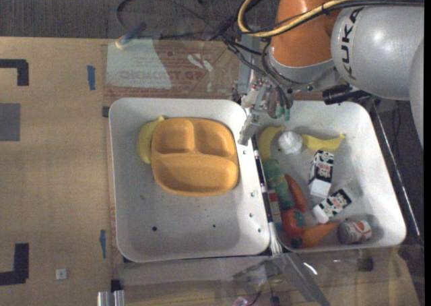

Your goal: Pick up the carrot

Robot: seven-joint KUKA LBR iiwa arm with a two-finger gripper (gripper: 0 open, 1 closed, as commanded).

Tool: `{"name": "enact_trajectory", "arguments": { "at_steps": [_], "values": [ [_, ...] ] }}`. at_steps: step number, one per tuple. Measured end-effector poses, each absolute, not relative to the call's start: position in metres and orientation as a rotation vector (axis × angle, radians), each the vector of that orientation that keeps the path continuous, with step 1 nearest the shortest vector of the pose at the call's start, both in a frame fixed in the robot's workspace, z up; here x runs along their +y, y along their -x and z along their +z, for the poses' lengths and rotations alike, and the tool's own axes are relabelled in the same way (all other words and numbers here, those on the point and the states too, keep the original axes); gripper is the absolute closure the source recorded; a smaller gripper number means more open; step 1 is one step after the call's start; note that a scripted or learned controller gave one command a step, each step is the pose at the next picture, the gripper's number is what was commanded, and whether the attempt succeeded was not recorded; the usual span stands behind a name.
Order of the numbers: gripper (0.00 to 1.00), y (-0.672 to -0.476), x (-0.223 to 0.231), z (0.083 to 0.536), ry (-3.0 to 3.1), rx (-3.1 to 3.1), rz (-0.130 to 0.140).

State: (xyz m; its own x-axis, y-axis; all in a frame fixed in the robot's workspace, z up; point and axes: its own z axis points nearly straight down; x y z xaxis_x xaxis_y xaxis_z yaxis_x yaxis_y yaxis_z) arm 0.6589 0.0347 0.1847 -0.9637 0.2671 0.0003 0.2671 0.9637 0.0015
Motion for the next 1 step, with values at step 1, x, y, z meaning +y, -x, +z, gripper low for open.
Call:
{"name": "enact_trajectory", "arguments": {
  "at_steps": [1],
  "values": [
    [0.0,-0.6435,0.0545,0.1848,0.195,-3.137,-0.002]
  ]
}}
